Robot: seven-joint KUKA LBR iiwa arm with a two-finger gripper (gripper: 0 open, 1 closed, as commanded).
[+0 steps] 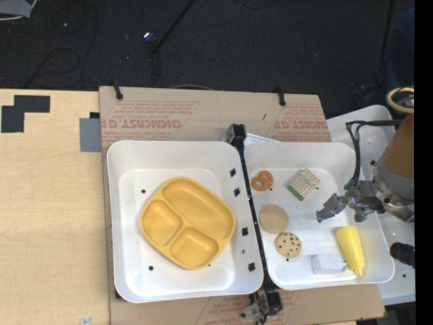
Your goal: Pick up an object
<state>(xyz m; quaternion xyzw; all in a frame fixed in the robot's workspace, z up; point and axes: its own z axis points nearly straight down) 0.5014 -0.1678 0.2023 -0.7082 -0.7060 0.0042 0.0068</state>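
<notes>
My gripper (329, 208) hangs over the right bin (338, 156), toward its right side, and whether it is spread or pressed together I cannot tell from up here; nothing shows caught in it. Just below me and a touch to the right lies the yellow bottle (352, 248), tip pointing down the view, with a small white block (327, 264) beside it. To my left sit a tan disc (274, 218) and, under that, a spotted cookie (288, 244). Up and left of me there's a green-and-white packet (304, 183), and further left a pretzel (262, 180) near the divider. Well away to my left, in the other bin (128, 181), rests the yellow divided plate (187, 222).
</notes>
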